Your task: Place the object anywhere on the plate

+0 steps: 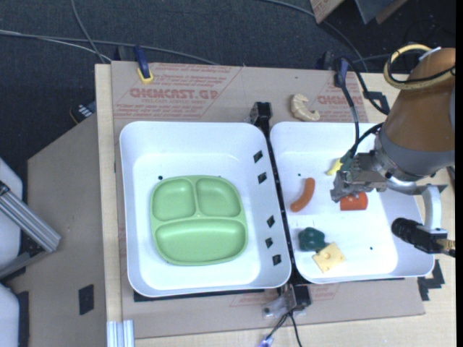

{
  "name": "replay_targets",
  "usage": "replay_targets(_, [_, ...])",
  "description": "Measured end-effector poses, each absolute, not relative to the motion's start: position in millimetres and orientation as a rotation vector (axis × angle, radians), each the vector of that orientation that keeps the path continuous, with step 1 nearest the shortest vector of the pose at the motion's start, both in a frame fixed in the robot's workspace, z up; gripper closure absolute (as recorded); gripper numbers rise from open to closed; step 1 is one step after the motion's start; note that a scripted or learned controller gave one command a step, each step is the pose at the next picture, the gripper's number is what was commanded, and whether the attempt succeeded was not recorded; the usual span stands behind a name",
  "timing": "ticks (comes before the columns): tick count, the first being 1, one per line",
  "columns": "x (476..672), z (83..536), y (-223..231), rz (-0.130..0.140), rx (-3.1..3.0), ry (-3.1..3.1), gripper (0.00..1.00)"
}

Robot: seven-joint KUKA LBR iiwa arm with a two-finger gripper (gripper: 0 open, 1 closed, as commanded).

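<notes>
Cardboard sheeting point(181, 85) under both bins carries red print that I read as "CHEMCAST GP", repeated partly at the right. On my feed the left bin point(134, 194) holds a green divided plate point(198, 219). Across in the right bin point(376, 262) lie an orange sausage point(303, 194), a dark green piece point(312, 238), a yellow cheese wedge point(328, 257) and a red object point(354, 202). My gripper point(350, 189) sits just over that red object; I cannot tell how it stands, possibly touching it.

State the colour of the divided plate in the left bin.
Light green. The plate shows clearly in the camera view, lying flat in the left bin.
</notes>
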State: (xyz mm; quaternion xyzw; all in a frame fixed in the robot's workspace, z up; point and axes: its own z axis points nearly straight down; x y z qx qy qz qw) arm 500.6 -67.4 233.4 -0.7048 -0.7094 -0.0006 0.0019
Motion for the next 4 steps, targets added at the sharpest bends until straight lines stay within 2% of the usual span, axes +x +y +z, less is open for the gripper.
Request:
replay_targets(2, [500.3, 213, 39, 0.002, -2.211, -2.224, 1.0])
replay_targets(3, [496.2, 229, 88, -0.005, -2.213, -2.228, 1.0])
replay_targets(4, [497.5, 214, 115, 0.004, -2.215, -2.222, 1.0])
